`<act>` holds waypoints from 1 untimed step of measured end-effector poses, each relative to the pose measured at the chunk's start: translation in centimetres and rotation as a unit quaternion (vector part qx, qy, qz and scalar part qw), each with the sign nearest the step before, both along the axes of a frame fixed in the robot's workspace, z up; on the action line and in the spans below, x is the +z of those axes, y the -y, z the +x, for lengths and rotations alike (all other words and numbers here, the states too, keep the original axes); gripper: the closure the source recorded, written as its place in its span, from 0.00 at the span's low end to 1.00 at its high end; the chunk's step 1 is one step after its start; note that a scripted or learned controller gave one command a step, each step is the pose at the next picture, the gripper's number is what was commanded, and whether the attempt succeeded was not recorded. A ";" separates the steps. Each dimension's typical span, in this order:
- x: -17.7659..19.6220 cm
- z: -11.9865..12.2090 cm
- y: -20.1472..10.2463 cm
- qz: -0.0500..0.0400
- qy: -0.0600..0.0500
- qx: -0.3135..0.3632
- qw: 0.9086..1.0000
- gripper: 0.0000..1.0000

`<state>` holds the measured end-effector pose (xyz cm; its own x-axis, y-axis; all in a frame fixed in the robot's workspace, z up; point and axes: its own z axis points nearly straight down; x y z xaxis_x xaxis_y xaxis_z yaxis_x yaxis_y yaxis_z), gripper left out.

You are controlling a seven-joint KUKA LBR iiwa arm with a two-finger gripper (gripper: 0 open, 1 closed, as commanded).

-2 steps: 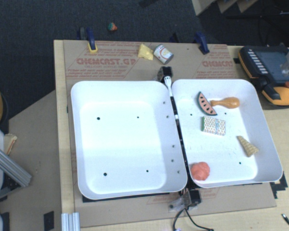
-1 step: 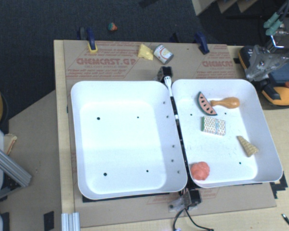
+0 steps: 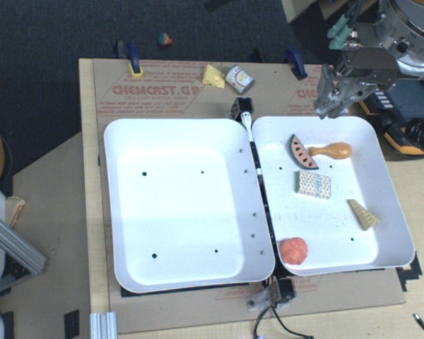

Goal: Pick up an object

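Bench (image 3: 177,90) — gripper (image 3: 330,106) over bin rim (image 3: 353,121)

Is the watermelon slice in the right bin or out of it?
In. The watermelon slice lies on the floor of the right bin, touching the tan gourd-shaped toy in the bin's far part.

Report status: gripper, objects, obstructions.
Gripper above right bin's far rim, holding nothing. Watermelon slice, patterned block, cone, pink ball inside. Nothing blocking.

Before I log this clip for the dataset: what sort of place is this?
Most likely a robotics lab bench for grasping trials: two white bins clamped side by side on a board, small toy objects in the right bin, and the gripper above it.
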<state>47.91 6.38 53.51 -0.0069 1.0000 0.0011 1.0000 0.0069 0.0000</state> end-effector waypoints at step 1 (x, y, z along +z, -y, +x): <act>0.0 0.0 -6.5 0.000 0.001 0.000 1.000 1.00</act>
<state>47.90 12.91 53.49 -0.0077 1.0000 0.0018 1.0000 0.0077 0.0020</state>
